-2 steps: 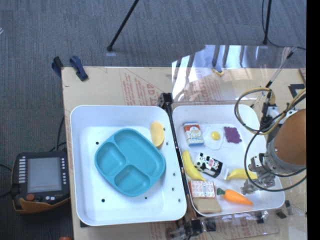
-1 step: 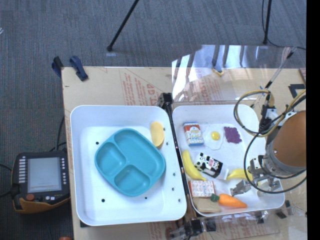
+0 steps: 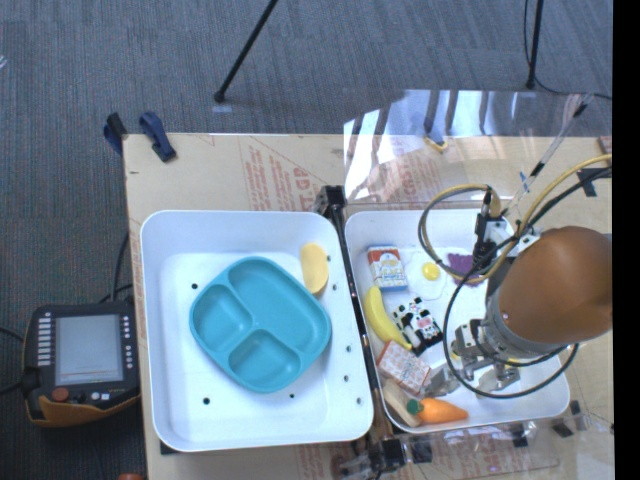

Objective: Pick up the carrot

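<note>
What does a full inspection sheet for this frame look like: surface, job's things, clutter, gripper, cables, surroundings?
Surface: bench bearing left bin and right bin.
Job's things: carrot lying at right bin's near edge, apart from the arm.
Clutter: banana, fried egg, cow carton, two small cartons in right bin; blue tray and a yellow piece in left bin.
Gripper: gripper under the wrist, over right bin; fingers unclear.
Cables: black and yellow loops around the arm.
Surroundings: carpet, tripod legs, pendant, blue clamp.
</note>
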Tool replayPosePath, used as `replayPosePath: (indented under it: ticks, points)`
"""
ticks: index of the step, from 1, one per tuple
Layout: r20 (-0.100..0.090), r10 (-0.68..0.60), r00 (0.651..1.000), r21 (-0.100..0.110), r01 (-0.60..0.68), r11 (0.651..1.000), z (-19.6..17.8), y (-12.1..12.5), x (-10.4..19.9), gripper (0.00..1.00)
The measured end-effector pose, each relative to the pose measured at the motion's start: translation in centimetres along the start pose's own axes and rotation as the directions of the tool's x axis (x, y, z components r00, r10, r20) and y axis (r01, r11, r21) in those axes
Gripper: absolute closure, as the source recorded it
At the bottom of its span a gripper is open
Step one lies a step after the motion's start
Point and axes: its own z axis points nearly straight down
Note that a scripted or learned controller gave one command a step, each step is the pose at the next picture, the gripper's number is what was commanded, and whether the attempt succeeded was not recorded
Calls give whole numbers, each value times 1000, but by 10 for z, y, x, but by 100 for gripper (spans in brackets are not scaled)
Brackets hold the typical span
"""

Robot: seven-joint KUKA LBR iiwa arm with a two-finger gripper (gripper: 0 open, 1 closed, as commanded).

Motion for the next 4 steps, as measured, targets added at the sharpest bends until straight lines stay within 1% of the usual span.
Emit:
replayPosePath:
  ticks: [1,2,3,4]
  points:
    - [-2,311,950,6,-311,950,-101,-30,-68,0]
    - [-5,203,979,3,-203,979,-16,1,-25,0]
    - [2,195,981,8,-195,981,-28,-2,-32,100]
    - [1,194,981,5,-194,981,-27,-1,-32,0]
